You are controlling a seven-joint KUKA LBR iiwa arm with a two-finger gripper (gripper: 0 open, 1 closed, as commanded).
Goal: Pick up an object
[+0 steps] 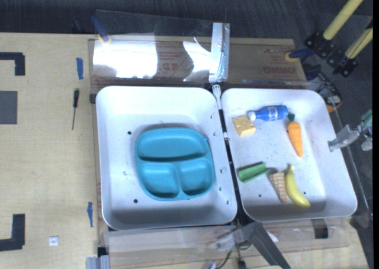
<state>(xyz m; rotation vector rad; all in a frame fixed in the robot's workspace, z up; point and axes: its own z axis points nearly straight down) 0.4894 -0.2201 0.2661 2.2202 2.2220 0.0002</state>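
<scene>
Two shallow white bins sit side by side on the counter [41, 161]. The left bin [106, 143] holds a blue divided tray [173, 163], lying flat near its middle. The right bin [331, 161] holds the loose things we could pick from. A blue bottle [269, 113] lies on its side near the far wall, and a yellow block [243, 125] sits just beside its cap end. A carrot [295, 136] points toward the near side, just right of the bottle. Nearer to us lie a green vegetable [252, 171], a tan ridged piece [278, 183] and a banana [294, 189]; the tan piece and the banana touch. At the right rim of that bin the jaws show as a small grey shape, well apart from every item. We cannot tell whether they are released or clenched.
</scene>
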